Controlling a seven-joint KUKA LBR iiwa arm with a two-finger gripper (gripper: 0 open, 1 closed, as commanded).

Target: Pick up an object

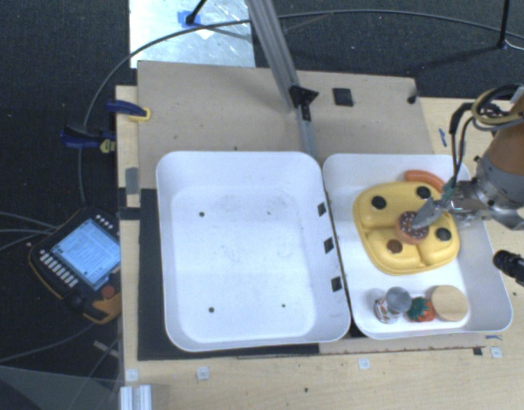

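Observation:
In the right bin [484, 267] lies a big yellow toy [398, 233] with dark spots, and an orange piece [424, 178] peeks out behind it. Along the bin's front sit a small grey object [393, 302], a red and green toy [421, 309] and a tan round block [450, 302]. My gripper [418, 219] reaches in from the right and is down over the middle of the yellow toy, at a brownish round spot. I cannot make out how the gripper stands from this angle.
The left bin [181, 254] stands beside the right one, with black clips along the shared rim. A grey pole [275, 41] slants over the bench's back edge. A teach pendant [78, 259] lies on the floor at left.

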